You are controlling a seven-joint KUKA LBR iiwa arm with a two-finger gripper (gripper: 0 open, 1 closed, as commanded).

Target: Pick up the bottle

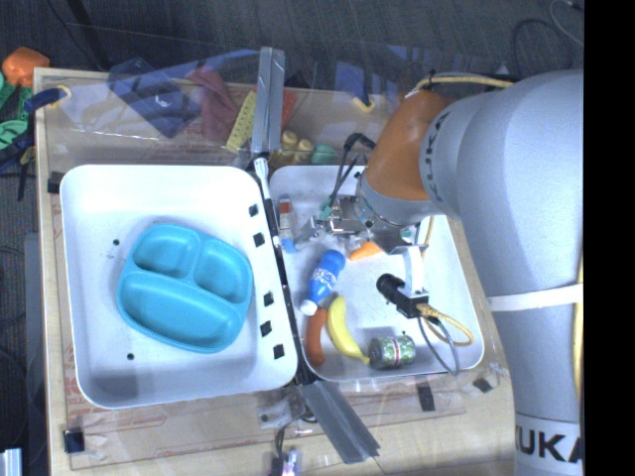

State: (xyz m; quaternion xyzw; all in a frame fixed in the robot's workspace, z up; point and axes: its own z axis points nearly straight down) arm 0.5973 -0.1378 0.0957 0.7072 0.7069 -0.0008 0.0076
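Two white bins sit side by side on your table (476, 434): the left bin (89, 355) holds a blue divided tray (186, 286), and the right bin (461, 296) holds the bottle (323, 277). You see the bottle lying tilted, blue cap up, beside a yellow banana (343, 331), a reddish sausage-shaped toy (316, 337) and a small green can (393, 350). Your claw (342, 221) hangs over the far part of the right bin, just above the bottle; whether it is open you cannot tell, and nothing shows in its grip.
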